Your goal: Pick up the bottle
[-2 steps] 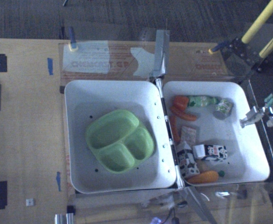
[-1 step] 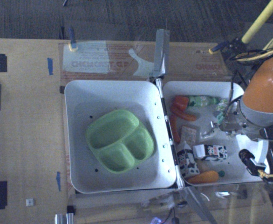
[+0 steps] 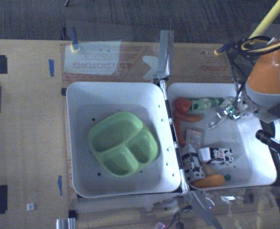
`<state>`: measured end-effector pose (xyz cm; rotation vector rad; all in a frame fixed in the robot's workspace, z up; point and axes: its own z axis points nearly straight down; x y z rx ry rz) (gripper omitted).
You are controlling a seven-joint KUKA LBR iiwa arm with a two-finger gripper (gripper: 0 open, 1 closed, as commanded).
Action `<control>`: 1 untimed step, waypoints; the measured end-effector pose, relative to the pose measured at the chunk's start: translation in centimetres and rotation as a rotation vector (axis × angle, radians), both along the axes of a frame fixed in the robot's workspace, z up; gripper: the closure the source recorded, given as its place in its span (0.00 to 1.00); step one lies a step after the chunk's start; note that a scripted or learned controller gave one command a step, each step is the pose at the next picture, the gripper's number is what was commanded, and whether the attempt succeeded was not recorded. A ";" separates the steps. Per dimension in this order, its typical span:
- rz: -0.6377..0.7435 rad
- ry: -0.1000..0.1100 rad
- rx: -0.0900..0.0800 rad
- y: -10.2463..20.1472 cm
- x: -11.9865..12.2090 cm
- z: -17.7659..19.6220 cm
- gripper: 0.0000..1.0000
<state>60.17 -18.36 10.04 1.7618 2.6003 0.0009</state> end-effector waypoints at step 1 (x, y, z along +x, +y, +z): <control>-0.531 0.004 0.001 5.5 -1.1 -0.5 0.00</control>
